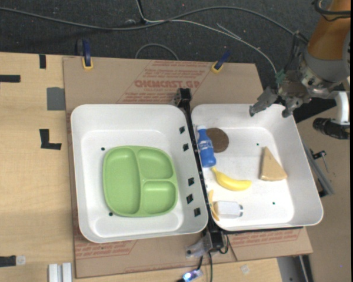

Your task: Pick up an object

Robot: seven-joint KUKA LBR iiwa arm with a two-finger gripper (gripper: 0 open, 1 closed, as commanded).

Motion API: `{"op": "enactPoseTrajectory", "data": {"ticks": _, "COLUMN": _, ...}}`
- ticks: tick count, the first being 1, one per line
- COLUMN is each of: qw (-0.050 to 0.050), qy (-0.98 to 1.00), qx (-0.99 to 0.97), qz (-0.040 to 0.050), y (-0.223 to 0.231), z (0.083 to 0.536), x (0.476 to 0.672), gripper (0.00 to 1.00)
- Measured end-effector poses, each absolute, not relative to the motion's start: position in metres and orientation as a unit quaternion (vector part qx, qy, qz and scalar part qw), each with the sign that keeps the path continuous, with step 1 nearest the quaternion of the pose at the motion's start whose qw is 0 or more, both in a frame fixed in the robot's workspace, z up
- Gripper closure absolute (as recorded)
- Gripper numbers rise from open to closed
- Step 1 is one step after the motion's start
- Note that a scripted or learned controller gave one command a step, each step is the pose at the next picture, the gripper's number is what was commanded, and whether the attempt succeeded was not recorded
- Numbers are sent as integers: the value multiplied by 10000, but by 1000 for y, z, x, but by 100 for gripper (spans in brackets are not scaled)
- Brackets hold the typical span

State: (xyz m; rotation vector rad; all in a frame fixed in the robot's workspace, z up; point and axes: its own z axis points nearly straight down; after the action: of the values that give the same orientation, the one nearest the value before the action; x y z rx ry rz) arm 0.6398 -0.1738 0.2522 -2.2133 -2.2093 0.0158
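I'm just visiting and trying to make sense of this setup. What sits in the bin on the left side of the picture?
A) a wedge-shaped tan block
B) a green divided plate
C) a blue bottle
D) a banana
B: the green divided plate lies in the left bin, while the banana, the blue bottle and the tan wedge all lie in the right bin.

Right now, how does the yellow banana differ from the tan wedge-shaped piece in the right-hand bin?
The yellow banana is curved and slim; the tan wedge is straight-edged and triangular. The banana lies near the bin's middle, the wedge closer to its right wall. The banana is bright, the wedge dull. Both lie flat in the right white bin, untouched.
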Motion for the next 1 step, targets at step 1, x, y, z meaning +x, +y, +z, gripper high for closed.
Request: {"op": "enactPoseTrajectory", "data": {"ticks": 1, "qw": 24, "qy": -7076, "qx": -7066, "qz": 20, "y": -173, "z": 259, "x": 642, "gripper": 0}}
